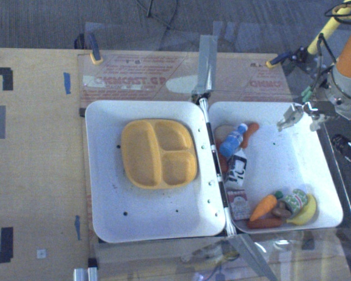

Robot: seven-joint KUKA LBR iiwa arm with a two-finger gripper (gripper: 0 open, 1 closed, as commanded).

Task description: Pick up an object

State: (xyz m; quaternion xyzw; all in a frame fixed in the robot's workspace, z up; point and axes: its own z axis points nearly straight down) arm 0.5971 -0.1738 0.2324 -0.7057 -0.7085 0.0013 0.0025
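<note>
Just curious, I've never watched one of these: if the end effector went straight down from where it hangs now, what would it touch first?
Probably the bare white floor of the right bin. The end effector hangs over its upper right part, away from the toys, though depth is unclear.

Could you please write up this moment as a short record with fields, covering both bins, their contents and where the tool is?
left bin: holds a yellow divided plate
right bin: blue-capped bottle at its left wall; carrot and banana in the near corner
tool: over the right bin's far right corner
tool contents: nothing seen between its fingers
arm: enters from the right
</note>
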